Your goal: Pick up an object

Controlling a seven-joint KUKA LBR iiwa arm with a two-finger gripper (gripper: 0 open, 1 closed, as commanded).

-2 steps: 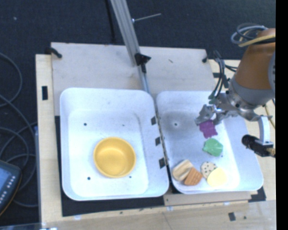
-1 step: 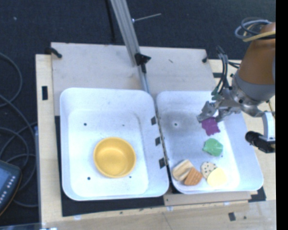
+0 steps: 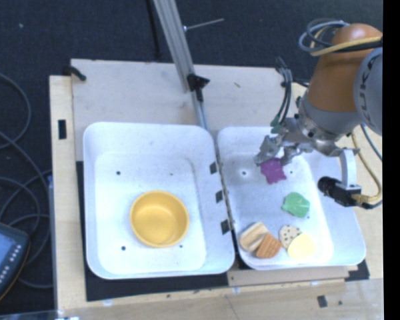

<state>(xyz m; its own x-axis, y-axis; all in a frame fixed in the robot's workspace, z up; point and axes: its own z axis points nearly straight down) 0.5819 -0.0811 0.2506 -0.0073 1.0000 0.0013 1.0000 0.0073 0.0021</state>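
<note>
Claw [image 3: 275, 155] poised over purple object [image 3: 273, 171] in right bin [image 3: 340, 245]; grip state indeterminate; pickup not yet confirmed.

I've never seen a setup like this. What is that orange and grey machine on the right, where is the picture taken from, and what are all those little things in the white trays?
It is a robot arm seen by one camera fixed above the bench, looking down at a slant. Its gripper, a two-finger claw, hangs right over a purple object in the right bin. I cannot tell whether it grips it. That bin also holds a green piece, a yellow piece, and some tan and orange pieces like toy food. The left bin holds a yellow bowl.
</note>
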